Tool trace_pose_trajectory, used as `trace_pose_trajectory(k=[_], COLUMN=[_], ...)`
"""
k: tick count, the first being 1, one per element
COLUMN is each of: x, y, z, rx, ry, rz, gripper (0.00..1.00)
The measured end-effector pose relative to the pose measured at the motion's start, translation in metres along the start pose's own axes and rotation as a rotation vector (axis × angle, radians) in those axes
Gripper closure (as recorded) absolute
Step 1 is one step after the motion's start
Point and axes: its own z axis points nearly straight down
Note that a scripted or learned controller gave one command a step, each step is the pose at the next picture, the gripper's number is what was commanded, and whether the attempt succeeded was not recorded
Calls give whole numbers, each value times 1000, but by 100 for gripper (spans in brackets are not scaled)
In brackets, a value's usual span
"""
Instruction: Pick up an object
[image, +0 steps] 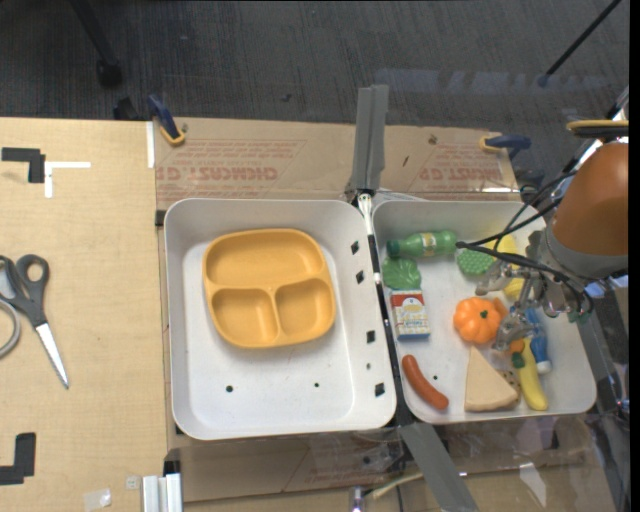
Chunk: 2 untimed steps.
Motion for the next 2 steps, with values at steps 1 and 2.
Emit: trace_pose_trajectory(k=[1,2], x=[7,5], y=[16,17], z=[2,-8], rx=[0,1], ry=[1,-3], rz=[98,95], gripper=[0,100])
